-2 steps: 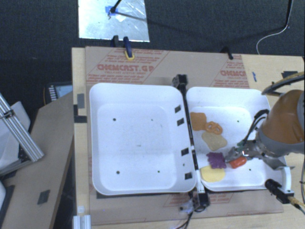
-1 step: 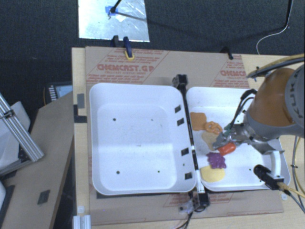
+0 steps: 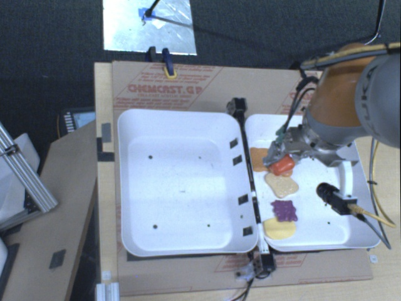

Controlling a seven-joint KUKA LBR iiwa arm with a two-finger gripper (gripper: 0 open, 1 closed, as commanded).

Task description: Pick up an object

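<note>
Red-orange piece (image 3: pixel 282 166) lies in the right bin (image 3: pixel 316 234), near its left wall and directly under the gripper (image 3: pixel 280 153), which sits low over it. Whether the gripper is spread, pressed together or pinching the piece I cannot tell, since its own body covers the contact.

Going from the left, the left bin (image 3: pixel 182 187) is a shallow tray of smooth white plastic with rounded corners, and nothing about it is at risk. Just past the dividing wall comes a flat tan piece (image 3: pixel 257 158), thin and matte, touching or nearly touching the red-orange one. Below these, three more form a short column: a cream piece (image 3: pixel 281 185), lobed like a biscuit, a purple piece (image 3: pixel 285 210) with a knobbly, clustered surface, and a smooth, domed yellow piece (image 3: pixel 279 229) (all look like toy food, probably soft rubber or plastic).

The red-orange piece is rounded and glossy, so my worry is that it squirts out sideways under a squeeze. The squeeze might also catch the tan or cream neighbour. The nearness of the wall could block one side of the grasp too.
</note>
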